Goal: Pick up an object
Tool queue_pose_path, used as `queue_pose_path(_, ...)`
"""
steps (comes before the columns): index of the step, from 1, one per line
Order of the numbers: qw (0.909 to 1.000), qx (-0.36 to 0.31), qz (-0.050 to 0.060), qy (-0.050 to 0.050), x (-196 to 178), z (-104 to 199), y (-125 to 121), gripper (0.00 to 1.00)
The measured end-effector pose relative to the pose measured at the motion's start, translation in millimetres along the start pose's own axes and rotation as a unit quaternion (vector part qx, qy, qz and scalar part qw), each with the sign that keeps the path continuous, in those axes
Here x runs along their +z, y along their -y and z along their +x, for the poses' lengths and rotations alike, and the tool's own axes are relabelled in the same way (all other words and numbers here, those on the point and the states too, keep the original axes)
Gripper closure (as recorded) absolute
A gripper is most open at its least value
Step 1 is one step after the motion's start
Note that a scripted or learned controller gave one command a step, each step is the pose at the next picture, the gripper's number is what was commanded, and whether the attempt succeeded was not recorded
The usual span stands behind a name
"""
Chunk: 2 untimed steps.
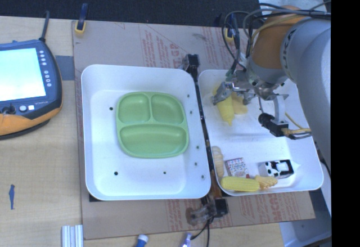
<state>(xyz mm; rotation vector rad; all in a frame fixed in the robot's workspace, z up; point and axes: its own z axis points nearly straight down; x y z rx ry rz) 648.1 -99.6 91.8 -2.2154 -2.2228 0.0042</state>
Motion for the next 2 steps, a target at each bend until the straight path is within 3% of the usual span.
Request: queue_pose_path(2,1.0000,-0.001,-0.001,0.000,-0.3,6.5,-1.9,0.00)
